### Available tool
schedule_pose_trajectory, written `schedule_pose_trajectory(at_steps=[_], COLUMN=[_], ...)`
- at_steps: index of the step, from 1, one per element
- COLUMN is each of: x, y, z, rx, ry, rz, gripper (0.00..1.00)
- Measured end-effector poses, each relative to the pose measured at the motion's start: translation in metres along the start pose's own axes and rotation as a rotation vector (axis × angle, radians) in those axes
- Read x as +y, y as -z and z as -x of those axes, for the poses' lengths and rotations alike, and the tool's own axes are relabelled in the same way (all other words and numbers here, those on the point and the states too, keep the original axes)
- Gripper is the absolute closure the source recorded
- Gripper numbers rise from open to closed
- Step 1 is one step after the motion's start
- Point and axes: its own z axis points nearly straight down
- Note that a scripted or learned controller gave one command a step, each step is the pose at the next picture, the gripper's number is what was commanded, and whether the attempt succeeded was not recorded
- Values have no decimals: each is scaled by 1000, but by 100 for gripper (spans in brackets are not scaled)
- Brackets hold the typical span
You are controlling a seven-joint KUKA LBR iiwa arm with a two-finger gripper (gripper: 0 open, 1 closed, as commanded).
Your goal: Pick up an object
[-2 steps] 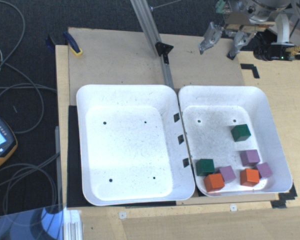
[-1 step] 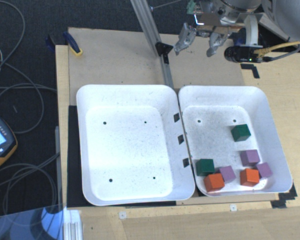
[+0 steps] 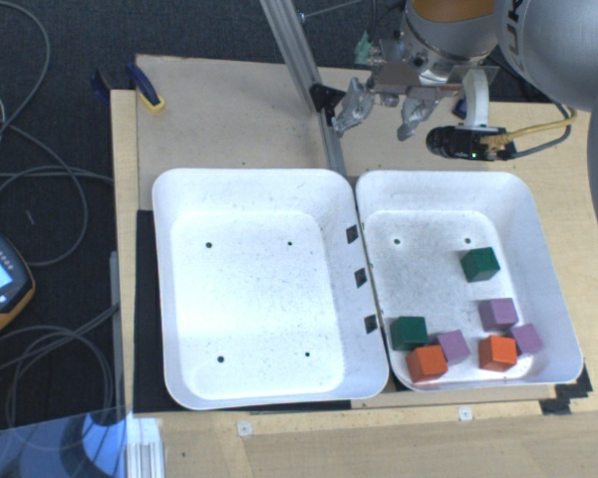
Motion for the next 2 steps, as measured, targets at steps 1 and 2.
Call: schedule_pose_trajectory(at_steps=[1,2], x=[-67,-82], y=[-16,-71], z=[75,94], rx=[-2,0], ry=[-10,-5], rz=[0,-1], gripper=[0,0])
